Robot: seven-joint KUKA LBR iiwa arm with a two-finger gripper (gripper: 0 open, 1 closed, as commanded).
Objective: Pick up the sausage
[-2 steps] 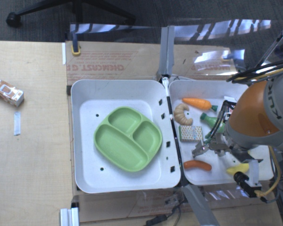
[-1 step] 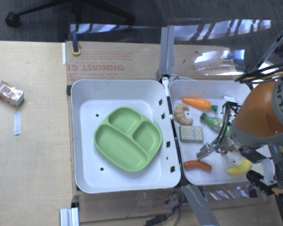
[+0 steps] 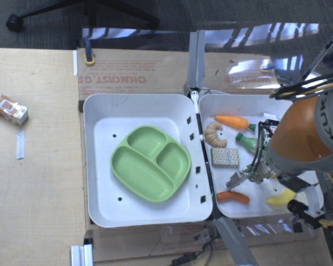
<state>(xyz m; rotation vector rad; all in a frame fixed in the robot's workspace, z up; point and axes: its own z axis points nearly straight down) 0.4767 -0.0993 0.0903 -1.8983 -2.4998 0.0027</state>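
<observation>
The arm bends low over the right bin (image 3: 316, 206), fingers (image 3: 237, 179) spread and unladen just above the sausage (image 3: 232, 197).

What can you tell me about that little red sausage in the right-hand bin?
The small glossy red-orange toy sausage, plastic by its look, lies flat near the front edge of the shallow white right bin, its length running roughly left to right. It seems whole, with rounded ends. The two-finger metal gripper is just above it in the camera view; whether they touch is unclear. It lies apart from the other toys.
</observation>
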